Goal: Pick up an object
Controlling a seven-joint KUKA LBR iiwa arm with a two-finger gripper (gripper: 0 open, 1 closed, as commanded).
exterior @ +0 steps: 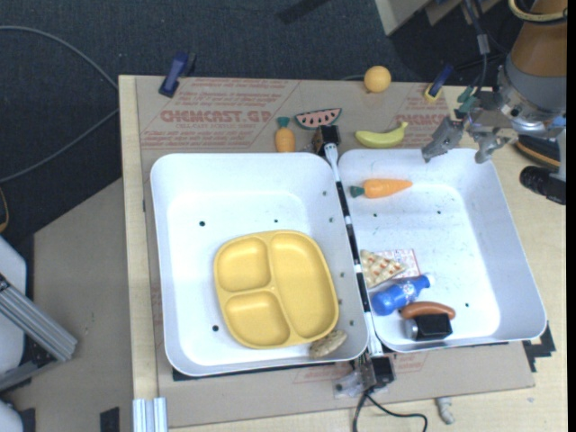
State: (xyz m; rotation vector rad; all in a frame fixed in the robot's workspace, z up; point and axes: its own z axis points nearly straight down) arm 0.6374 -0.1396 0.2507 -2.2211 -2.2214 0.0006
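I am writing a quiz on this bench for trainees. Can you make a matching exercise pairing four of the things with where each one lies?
Things:
1. yellow plastic divided plate
2. orange toy carrot
3. yellow toy banana
4. blue plastic bottle

Places:
A. on the brown board behind the bins
B. far part of the right bin
C. left bin
D. near part of the right bin, by the divider

Pairs: 1-C, 2-B, 3-A, 4-D

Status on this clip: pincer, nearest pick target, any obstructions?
Pincer open, hovering over right bin's far rim, holding nothing. Nearest target: carrot, lying untouched in that bin. Path to it clear.
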